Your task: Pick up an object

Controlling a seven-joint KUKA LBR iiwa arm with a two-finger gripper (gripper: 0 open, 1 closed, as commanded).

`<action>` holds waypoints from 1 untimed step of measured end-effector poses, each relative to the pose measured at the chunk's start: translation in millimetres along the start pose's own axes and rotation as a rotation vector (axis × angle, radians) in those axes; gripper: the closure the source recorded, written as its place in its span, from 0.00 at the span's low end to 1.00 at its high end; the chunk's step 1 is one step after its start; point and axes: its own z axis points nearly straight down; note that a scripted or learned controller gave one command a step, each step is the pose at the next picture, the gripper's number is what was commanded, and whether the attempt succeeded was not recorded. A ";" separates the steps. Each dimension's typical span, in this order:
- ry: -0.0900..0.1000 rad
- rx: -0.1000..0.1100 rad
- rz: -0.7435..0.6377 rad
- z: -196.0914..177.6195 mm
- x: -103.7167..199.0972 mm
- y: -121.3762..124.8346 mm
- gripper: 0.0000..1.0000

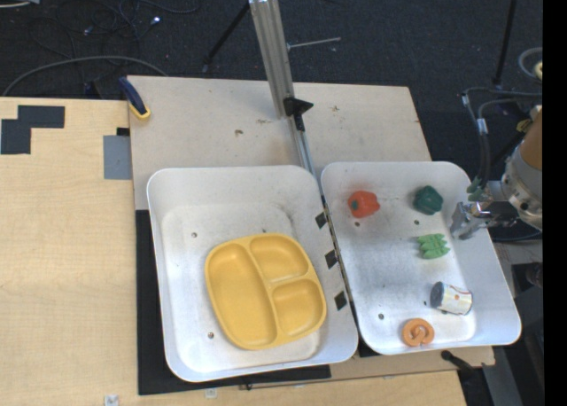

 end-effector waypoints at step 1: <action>0.000 0.001 0.000 -52.3 -0.6 0.3 1.00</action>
